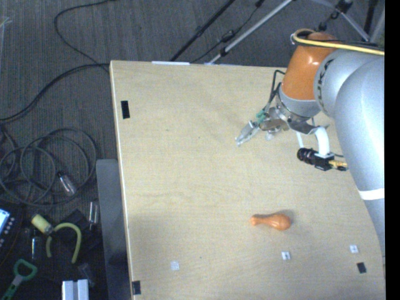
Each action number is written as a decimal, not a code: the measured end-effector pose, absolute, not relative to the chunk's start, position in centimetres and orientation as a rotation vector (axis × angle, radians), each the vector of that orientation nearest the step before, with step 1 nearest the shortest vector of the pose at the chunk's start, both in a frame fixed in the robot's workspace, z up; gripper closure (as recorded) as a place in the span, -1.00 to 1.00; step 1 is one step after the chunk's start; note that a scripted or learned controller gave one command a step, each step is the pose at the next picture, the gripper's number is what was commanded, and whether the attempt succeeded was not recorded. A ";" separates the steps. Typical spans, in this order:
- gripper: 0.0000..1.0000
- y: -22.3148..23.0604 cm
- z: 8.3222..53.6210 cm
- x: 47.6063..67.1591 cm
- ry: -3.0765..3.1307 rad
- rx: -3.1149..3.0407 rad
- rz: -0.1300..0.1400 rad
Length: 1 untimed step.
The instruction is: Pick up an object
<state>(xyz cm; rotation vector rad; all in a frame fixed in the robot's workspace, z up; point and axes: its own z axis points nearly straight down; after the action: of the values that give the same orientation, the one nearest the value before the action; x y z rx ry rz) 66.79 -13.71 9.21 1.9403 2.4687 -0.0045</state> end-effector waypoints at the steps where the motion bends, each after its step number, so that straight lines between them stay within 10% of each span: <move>1: -1.00 -22.4 10.1 66.8 2.440 1.976 -0.002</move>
<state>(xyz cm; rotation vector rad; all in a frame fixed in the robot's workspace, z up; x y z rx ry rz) 66.84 -22.39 10.12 1.9757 2.4402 -0.0019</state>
